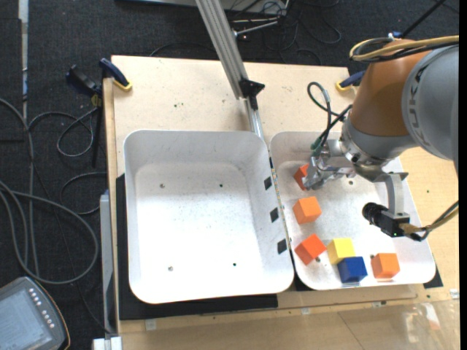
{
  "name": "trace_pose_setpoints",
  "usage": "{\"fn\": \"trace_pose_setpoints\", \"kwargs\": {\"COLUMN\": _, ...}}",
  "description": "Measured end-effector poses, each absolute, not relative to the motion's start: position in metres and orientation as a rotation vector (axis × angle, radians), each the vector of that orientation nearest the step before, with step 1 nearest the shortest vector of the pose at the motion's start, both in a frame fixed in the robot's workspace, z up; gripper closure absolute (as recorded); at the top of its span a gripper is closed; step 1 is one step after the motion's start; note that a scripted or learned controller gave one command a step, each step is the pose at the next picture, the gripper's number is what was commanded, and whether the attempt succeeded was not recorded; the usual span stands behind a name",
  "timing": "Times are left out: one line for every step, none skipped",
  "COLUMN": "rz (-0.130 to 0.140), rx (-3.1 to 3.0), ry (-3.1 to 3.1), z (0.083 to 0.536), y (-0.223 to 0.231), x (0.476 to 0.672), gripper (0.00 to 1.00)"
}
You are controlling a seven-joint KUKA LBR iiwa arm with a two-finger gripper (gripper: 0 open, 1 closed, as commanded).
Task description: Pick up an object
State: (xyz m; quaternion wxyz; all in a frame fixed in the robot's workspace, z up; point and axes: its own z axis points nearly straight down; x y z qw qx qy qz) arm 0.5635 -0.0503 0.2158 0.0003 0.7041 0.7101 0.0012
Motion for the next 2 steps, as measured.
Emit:
{"fn": "trace_pose_setpoints", "kwargs": {"rz": 0.003, "rx": 2.212, "ry": 2.232, "z": 0.22, "y": 0.005, "x": 0.569, "gripper": 1.0}}
{"fn": "trace_pose_setpoints", "kwargs": {"rz": 0.003, "rx": 2.212, "ry": 2.231, "z": 0.215, "y": 0.059, "x": 0.586, "gripper": 1.0}}
